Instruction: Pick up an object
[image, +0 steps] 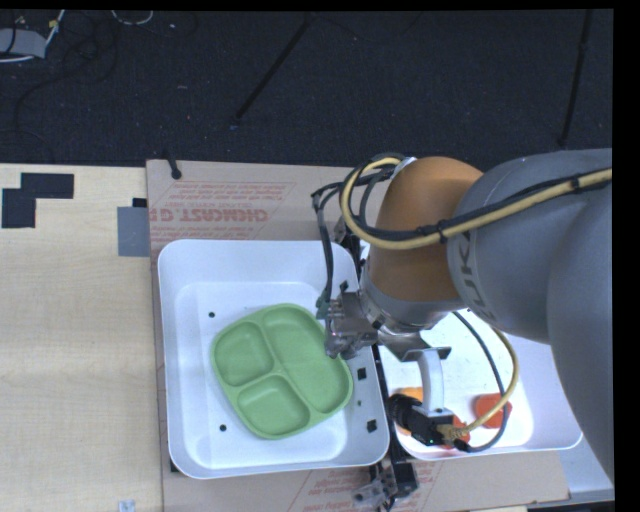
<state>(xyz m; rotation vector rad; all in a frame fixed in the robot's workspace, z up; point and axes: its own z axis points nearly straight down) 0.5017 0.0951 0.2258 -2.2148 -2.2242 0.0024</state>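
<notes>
A pale wooden bench (70, 350) fills the lower part of the view, with a dark floor crossed by cables behind it and a sheet of brown cardboard (250, 205) lying under two shallow white bins. The left bin (190, 290) holds a green divided plate (275, 370) with three compartments, lying flat and turned at an angle, its right edge near the bin's right wall. The grey arm (540, 250) reaches in from the right, its orange band (420, 235) looped with yellow and black cables, and it hangs over the gap where the two bins meet. The gripper (338, 335) sits just at the plate's upper right rim, close to or touching it; I cannot tell how its jaws are set, since the wrist hides them from above. The right bin (555, 430) is mostly covered by the arm; near its front edge small orange and red objects (488, 408) show, partly hidden behind cables.
</notes>
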